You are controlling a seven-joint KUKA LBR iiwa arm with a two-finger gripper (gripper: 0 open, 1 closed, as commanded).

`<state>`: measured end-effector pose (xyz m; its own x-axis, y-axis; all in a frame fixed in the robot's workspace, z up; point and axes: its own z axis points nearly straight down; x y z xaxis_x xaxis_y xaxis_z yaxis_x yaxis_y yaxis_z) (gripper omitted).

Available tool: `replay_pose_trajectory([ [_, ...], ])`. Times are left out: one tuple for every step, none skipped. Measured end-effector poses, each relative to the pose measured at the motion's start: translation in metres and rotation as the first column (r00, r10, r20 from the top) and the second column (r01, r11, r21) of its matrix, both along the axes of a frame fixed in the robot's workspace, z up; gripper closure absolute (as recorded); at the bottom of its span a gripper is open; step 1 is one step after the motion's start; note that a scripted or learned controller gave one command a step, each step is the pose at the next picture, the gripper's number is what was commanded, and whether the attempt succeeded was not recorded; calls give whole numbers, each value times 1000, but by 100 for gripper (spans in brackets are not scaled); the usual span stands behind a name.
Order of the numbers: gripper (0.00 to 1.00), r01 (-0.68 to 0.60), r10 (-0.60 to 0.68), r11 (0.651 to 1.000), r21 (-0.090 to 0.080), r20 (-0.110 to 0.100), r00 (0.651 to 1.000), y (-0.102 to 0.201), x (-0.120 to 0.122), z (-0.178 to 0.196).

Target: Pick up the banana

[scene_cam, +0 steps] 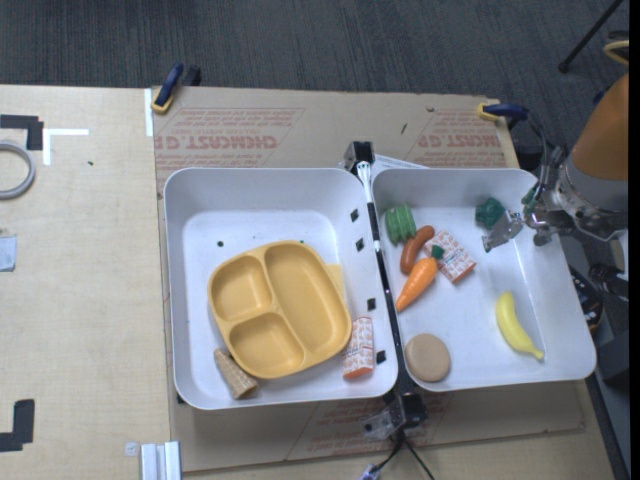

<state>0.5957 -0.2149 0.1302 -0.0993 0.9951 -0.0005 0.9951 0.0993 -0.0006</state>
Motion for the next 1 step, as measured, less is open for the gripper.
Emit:
replay_pose_trajectory([
  [0, -118, 118, 993, 1, 0, 993, 29, -62, -38],
])
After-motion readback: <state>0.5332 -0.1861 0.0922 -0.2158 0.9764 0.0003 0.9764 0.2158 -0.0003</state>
